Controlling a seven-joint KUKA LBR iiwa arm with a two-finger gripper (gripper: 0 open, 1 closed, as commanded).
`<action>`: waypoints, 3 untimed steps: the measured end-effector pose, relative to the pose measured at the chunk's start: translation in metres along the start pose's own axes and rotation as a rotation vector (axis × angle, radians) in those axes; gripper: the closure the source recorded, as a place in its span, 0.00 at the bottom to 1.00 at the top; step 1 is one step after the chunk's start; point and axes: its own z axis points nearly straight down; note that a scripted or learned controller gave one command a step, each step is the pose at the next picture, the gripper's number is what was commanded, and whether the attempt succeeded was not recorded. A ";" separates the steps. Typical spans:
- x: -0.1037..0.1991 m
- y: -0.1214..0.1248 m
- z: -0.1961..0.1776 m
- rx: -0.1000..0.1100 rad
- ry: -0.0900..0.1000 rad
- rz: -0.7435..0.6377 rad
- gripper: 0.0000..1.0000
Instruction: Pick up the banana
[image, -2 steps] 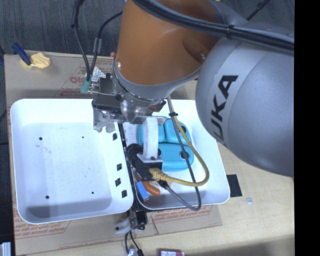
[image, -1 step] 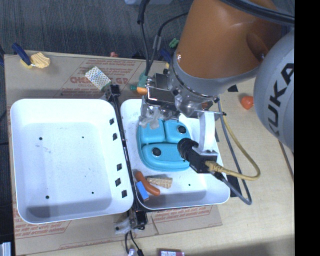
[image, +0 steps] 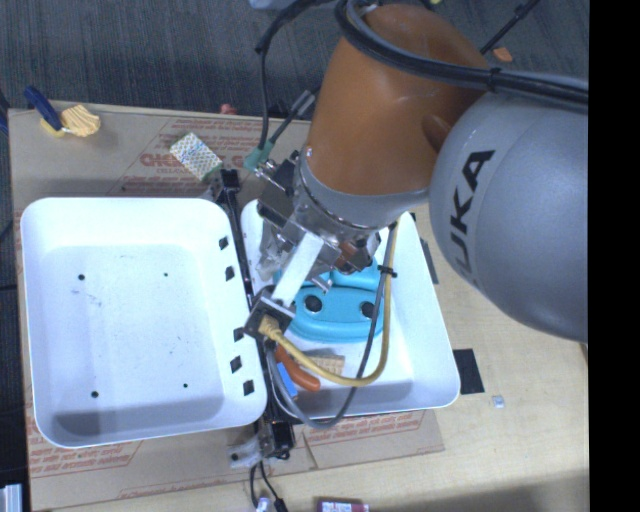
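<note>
**Camera view: items as I log them from the remote station**

1. Grey KUKA arm with an orange band (image: 400, 110): reaches over the right bin and covers its far half and middle.
2. Two-finger gripper (image: 338, 262): low under the wrist, over the middle of the right bin, just above the blue piece. I cannot tell how wide it stands, and I see nothing held in it.
3. Shallow white plastic left bin (image: 30, 300): its right rim sits against the right bin.
4. Shallow white plastic right bin (image: 440, 372): only the near wall and right rim are uncovered.
5. Light-blue moulded plastic piece with round holes (image: 345, 312): middle of the right bin, toward its near wall.
6. Thin orange rod (image: 300, 373), small dark-blue piece (image: 287, 382) and tan waffle-patterned piece (image: 326, 360): bunched in the right bin's near-left corner.
7. Brown printed cardboard sheet (image: 120, 135): lies under both bins. A small yellow lump with a blue handle (image: 72, 120) sits at its far-left corner. A chequered packet (image: 195, 153) lies along its far edge.
8. The banana: I cannot tell where it is. My guess is that it lies in the right bin, under the arm.

**Handling note (my judgement)**

The banana should be light, curved and smooth-skinned, so it may slip or roll under a pinch. If it is real fruit it will bruise. I would close across the thick middle, square to its length, and avoid the tapering ends.
</note>
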 end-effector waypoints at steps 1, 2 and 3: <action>-0.013 0.011 0.198 0.003 -0.003 0.180 1.00; 0.035 -0.029 0.202 0.001 0.000 0.235 1.00; 0.017 -0.013 0.157 0.000 0.002 0.473 1.00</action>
